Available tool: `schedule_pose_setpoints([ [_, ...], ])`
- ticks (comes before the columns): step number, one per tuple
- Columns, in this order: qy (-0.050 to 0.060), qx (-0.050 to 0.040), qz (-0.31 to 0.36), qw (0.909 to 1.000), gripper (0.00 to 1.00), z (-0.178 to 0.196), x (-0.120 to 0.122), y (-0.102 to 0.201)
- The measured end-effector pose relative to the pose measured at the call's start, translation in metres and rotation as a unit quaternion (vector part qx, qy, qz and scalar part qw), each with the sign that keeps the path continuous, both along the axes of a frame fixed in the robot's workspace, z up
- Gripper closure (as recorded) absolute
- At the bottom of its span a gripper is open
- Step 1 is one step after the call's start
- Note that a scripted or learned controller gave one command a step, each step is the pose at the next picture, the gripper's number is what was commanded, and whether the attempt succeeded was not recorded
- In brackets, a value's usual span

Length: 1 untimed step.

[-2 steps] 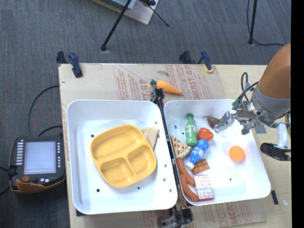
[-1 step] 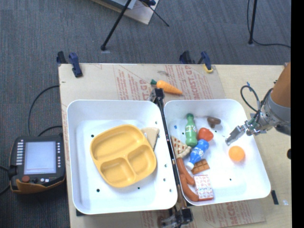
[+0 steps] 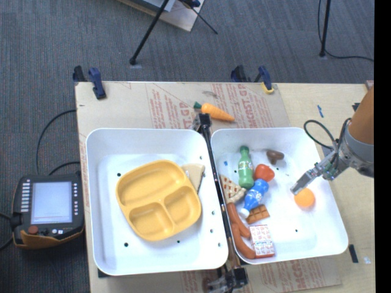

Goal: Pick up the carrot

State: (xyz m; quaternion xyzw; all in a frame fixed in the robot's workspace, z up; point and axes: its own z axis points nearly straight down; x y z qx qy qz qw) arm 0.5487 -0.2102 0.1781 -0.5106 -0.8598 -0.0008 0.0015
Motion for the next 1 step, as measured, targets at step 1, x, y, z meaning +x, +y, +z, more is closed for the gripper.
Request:
schedule_pose_setpoints([
  [1,0.000,0.0003,0.033,0.9994,0.00,-0.0934,0.0012,0.0019],
])
